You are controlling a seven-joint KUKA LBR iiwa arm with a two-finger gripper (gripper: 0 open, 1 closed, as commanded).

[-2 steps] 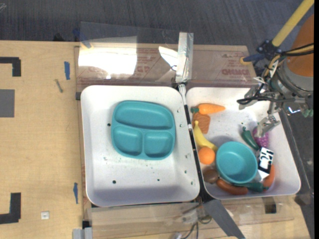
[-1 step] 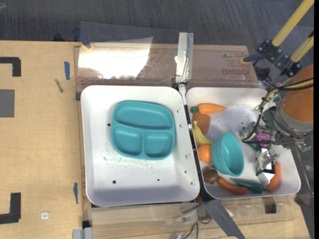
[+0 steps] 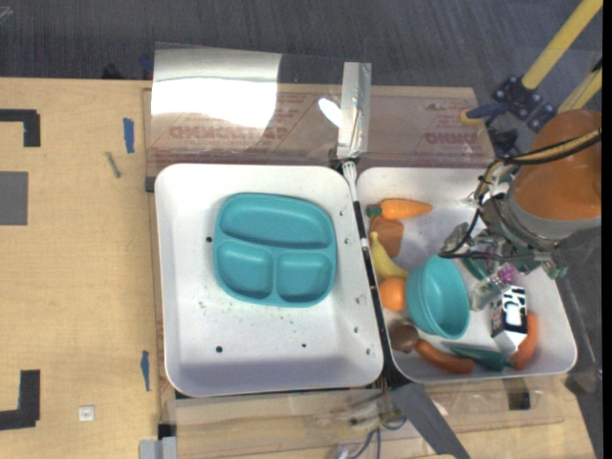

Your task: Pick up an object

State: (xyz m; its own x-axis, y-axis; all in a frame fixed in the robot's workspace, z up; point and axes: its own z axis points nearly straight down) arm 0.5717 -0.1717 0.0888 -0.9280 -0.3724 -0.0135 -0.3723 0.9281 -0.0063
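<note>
My gripper [image 3: 499, 277] hangs low in the right bin [image 3: 555, 352], under the grey wrist and the orange band, just right of a teal bowl [image 3: 438, 297] lying tilted on its side. Cables and the wrist hide its tip. Below it lies a black and white object [image 3: 513, 310] beside an orange carrot-like piece [image 3: 527, 340]. An orange carrot [image 3: 406, 208] lies at the bin's far left, with a yellow banana [image 3: 383, 257] and an orange fruit [image 3: 392, 294] along the left wall.
The left bin [image 3: 182, 285] holds a teal divided plate [image 3: 275, 248]. A brown item [image 3: 403, 336], a red-orange sausage shape [image 3: 443, 356] and a teal utensil [image 3: 484, 358] crowd the right bin's front. A clear panel [image 3: 287, 113] stands behind both bins.
</note>
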